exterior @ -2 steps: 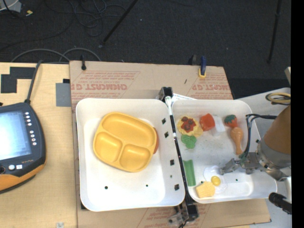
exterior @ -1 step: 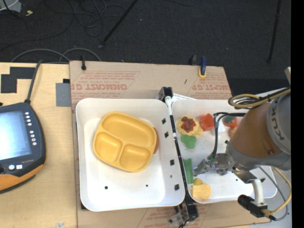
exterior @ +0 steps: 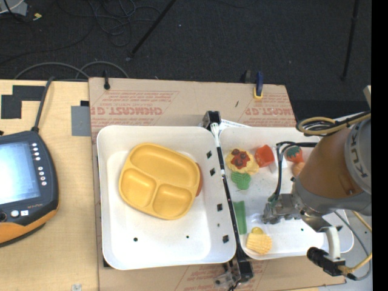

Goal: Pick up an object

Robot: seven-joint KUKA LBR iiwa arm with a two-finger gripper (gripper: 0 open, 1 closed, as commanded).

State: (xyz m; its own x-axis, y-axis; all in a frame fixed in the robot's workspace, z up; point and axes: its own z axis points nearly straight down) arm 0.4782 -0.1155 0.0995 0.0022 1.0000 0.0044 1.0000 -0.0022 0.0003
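Note:
The right bin [exterior: 285, 247] holds small toy foods: a yellow piece with red topping [exterior: 241, 159], a red block [exterior: 264, 156], a green leaf-like piece [exterior: 240, 180], a green stick [exterior: 239, 216], a yellow ridged piece [exterior: 259, 243] and a red-and-green item [exterior: 294, 154]. My gripper [exterior: 276, 212] is low over the middle of this bin, just right of the green stick and above the yellow ridged piece. The arm's orange band [exterior: 324, 165] hides the bin's right part. I see nothing held.
The left bin [exterior: 115, 235] carries a yellow divided plate [exterior: 159, 180]. A black clip strip [exterior: 221, 190] runs between the bins. A teach pendant [exterior: 24, 183] lies on the bench at the far left. Cables trail by the arm at the lower right.

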